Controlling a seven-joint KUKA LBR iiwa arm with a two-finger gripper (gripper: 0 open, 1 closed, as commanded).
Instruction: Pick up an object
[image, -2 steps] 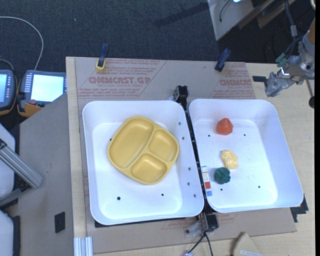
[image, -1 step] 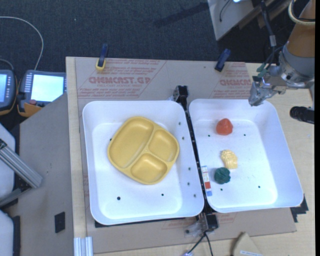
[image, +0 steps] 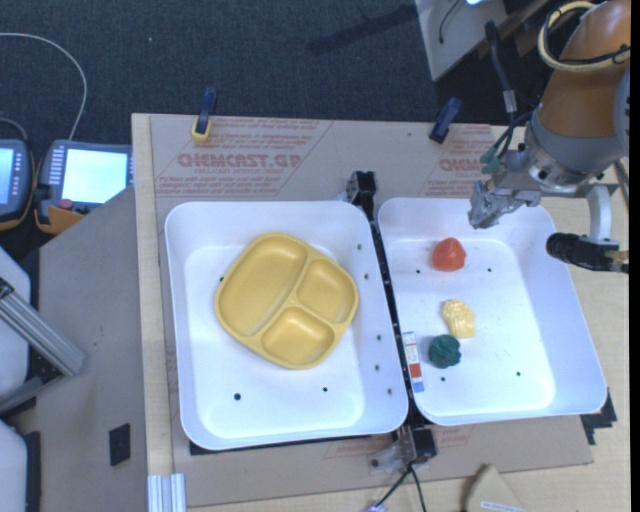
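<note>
Green lump (image: 445, 350) beside yellow piece (image: 459, 318)

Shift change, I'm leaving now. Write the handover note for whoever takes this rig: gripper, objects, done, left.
Gripper: above the far edge of the right bin, nothing seen between its fingers.
Right bin: red object nearest the gripper, yellow object mid-bin, green object just in front of it.
Left bin: yellow divided plate.
Done: nothing picked yet.
Left: lower onto one object, probably the red one, grasp, lift.
</note>
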